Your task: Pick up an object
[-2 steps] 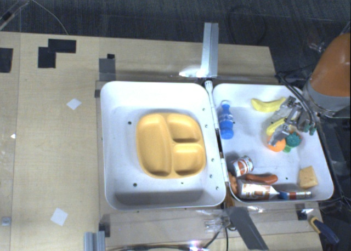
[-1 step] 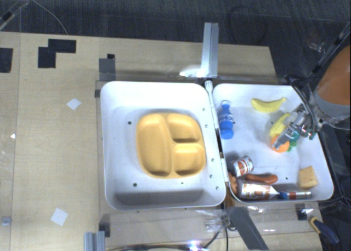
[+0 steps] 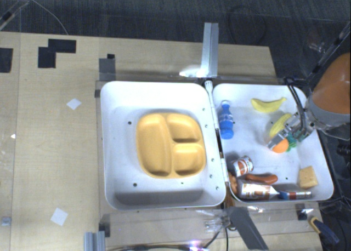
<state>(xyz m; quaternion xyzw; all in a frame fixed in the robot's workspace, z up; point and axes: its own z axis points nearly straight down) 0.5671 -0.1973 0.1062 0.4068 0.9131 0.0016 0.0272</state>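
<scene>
A small orange ball (image 3: 280, 146) with a green piece beside it is seen in the right bin (image 3: 323, 157), and it is taken as the thing to be picked. The gripper (image 3: 293, 132) is placed just above and right of the ball, near or touching it; whether it is clenched or released cannot be told. A yellow object (image 3: 278, 125) lies touching the ball on its upper side, and a banana (image 3: 268, 104) further up. A wrong grasp may be caused by this crowding: the ball could be pushed away or the yellow object taken instead
</scene>
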